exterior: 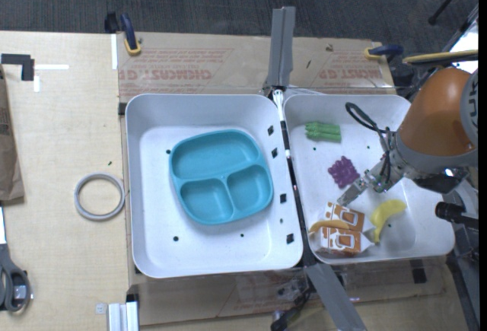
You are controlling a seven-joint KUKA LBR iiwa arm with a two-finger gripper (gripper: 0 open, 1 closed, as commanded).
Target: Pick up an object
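- Starting at the far left of the bench [61,93], we see a pair of scissors [14,285] near the lower edge and a roll of tape [100,195] lying flat, a little way off the left bin.
- We find the left bin [148,124] holding a blue divided plate [221,176] with three compartments, set near the middle of the bin and turned at a slant.
- We see the two bins meet along a grey rail [282,48] that runs toward the back.
- We note several things in the right bin [426,246]: a green toy [323,132] near the back, a purple bunch of grapes [343,169] toward the middle, an orange and white snack packet [341,230] at the front, and a banana [386,215] just beside the packet on its right.
- We see the gripper [351,192] low over the right bin, between the grapes and the packet, with the arm [437,116] coming in from the right.
- We cannot tell from this view whether the gripper is grasping anything, and we see nothing lifted from the bin floor.
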